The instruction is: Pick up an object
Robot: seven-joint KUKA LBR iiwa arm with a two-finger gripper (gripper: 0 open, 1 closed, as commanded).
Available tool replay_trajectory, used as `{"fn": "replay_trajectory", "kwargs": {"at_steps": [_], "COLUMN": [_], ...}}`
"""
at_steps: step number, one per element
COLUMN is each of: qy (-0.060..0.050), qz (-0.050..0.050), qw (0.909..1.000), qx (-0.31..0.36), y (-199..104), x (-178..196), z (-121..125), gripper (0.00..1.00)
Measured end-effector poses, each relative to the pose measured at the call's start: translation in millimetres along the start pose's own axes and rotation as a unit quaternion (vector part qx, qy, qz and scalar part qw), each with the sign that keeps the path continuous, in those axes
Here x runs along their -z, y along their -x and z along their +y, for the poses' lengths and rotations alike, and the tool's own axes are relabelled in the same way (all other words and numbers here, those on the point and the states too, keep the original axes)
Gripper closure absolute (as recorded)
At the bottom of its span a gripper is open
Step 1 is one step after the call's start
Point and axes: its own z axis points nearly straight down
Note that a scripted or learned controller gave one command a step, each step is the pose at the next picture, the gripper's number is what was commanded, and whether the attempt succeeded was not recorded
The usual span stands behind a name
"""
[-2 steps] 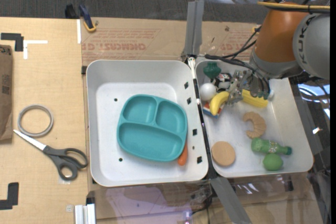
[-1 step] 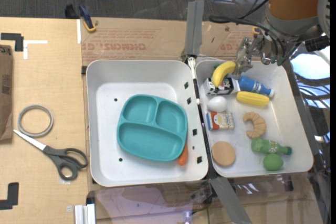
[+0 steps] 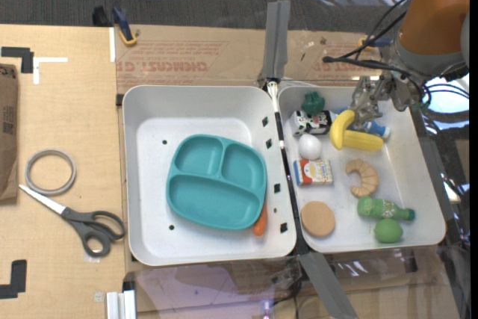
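Upper right of the frame, the gripper point(image 3: 366, 110) hung over the right bin point(image 3: 429, 183), touching the yellow banana point(image 3: 341, 128) and corn cob point(image 3: 361, 140); finger state could not be told

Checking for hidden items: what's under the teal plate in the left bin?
An orange carrot-like piece pokes out from beneath the teal plate at its lower right edge. The rest underneath is covered.
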Motion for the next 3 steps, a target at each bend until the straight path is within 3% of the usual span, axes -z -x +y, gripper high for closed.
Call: {"fn": "replay_trajectory", "kwargs": {"at_steps": [1, 2, 3], "qy": [0.0, 0.0, -0.001], "qz": [0.0, 0.0, -0.007], "qw": [0.9892, 0.9892, 0.9927], "qx": [0.147, 0.147, 0.12], "y": [-68, -68, -60], "x": [-13, -13, -76], "z": [-52, -52, -22], "gripper": [1.0, 0.0, 0.0]}}
